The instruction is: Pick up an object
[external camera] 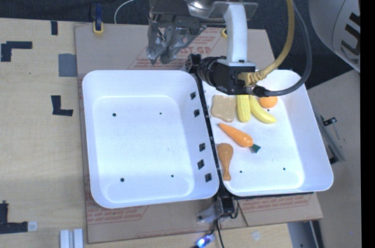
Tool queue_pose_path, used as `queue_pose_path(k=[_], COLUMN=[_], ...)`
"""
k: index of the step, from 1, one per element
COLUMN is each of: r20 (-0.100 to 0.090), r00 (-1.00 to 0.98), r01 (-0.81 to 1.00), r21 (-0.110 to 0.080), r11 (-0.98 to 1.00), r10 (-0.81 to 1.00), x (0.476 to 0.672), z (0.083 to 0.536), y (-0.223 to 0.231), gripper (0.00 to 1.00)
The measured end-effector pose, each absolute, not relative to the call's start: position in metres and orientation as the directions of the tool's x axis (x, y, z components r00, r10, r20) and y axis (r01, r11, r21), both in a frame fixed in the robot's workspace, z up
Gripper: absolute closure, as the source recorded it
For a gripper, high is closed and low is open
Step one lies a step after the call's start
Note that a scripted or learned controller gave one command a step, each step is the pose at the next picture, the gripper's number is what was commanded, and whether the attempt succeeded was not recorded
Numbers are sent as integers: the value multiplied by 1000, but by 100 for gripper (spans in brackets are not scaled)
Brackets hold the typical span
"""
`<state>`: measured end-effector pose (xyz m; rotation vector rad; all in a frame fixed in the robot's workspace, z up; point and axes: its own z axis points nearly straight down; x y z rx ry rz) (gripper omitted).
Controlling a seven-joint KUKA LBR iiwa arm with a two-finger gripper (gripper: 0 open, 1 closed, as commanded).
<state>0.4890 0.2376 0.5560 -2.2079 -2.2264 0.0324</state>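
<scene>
My gripper (164, 48) hangs above the far rim of the left bin (96, 124), its fingers (155, 47) pointing down, slightly open and holding nothing. The right bin (293, 153) holds the objects, all in its near-left part: a tan bread slice (222, 107), a yellow corn cob (242, 107), a banana (262, 114), an orange fruit (269, 101), an orange carrot (236, 135) with a green tip, and a brown drumstick-shaped piece (225, 160). The gripper is up and to the left of all of them, across the divider between the bins.
The two bins sit side by side on a cardboard sheet (117, 44) on the wooden bench. A row of black clips (202, 150) runs along the shared rim. The arm's body looms over the back of the right bin.
</scene>
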Motion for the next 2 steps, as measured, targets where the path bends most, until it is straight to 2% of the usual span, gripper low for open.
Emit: queue_pose_path(k=[2], r20=[-16], r00=[-12], r01=[1000], r21=[-29], r11=[11], r10=[1000], x=[491], z=[571], y=[240], gripper=[100])
